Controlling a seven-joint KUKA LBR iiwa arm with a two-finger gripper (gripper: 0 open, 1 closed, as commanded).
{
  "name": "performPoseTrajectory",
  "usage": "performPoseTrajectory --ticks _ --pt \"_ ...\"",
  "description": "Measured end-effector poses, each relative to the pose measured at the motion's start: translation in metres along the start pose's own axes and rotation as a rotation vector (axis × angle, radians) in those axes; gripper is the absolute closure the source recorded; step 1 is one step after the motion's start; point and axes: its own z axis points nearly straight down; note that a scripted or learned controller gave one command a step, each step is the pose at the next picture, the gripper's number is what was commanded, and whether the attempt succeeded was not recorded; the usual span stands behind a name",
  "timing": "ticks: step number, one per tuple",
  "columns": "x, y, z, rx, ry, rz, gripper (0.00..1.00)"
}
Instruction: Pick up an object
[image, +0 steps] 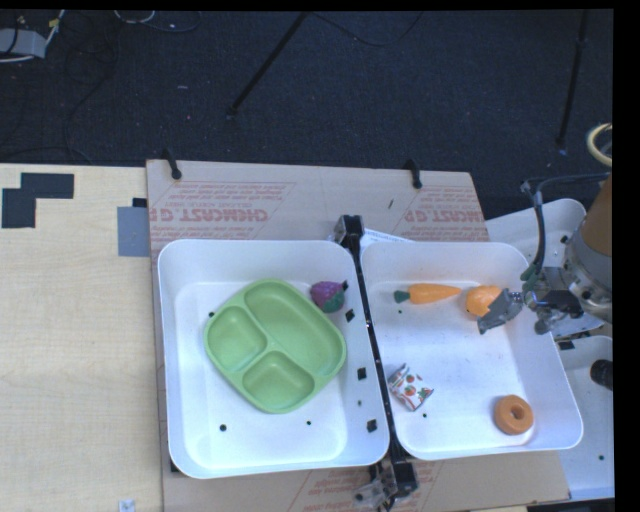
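Observation:
My gripper hangs over the right edge of the right bin, reaching in from the right. A small orange fruit-like object lies right beside its grey tip, touching or nearly touching it. Just left of that lies an orange carrot with a green end. An orange donut sits near the bin's front right corner. A small white and red packet lies at the bin's front left.
The left bin holds a green divided plate and a small purple object at the plate's back right. A black divider runs between the bins. Cardboard lies under both bins.

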Motion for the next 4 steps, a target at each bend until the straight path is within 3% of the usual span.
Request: performPoseTrajectory --ticks 1,4 --pt "0.0 0.002 -0.006 -0.013 -0.003 -0.002 0.0" --pt "-0.005 -0.015 0.148 -0.007 0.0 -0.002 0.0"
